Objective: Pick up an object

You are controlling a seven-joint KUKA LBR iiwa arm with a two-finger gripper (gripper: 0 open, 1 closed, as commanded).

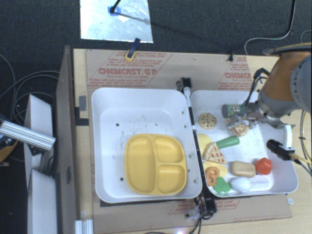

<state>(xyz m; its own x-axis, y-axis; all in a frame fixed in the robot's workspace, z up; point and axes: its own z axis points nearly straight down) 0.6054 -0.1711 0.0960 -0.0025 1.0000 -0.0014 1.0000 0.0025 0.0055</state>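
Beside the gripper (238,117), grip state unclear, lie a cookie (207,120) and a green cylinder (227,142).

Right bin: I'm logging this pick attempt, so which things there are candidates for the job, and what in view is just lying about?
Job:
gripper
cookie
pizza slice
green stick
tomato
egg
bread roll

Lying about:
yellow tray
left bin
foil sheet

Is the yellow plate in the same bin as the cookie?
No, the yellow plate sits in the left bin; the cookie lies in the right bin.
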